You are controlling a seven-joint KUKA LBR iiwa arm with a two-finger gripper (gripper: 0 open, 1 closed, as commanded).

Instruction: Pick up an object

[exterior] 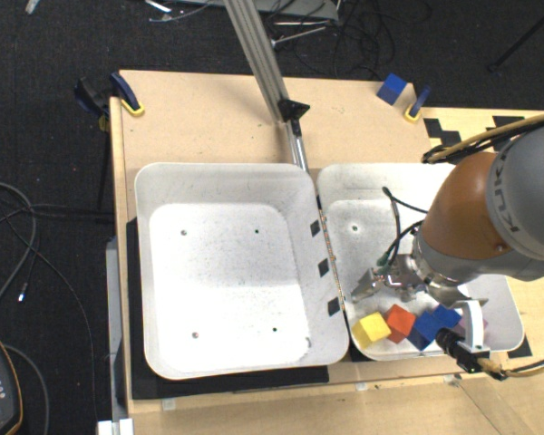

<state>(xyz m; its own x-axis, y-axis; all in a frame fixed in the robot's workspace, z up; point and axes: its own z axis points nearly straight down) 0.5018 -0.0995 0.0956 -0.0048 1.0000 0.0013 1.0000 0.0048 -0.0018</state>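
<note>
At the lower right of the frame, three small blocks are seen clustered in the near corner of the right bin (344, 198): a yellow block (373, 329), an orange-red block (400, 322) just beside it, and a blue block (432, 325) touching the orange-red one. All three are compact cubes with no clear long axis, and each is turned at a slant to the bin's edges. Just above them the gripper (381, 279) is lowered into the bin; whether it is released or clenched cannot be told. The left bin (219, 270) is set alongside. Farther up, a second blue cube (393, 88) rests on the tabletop (199, 116).
</note>
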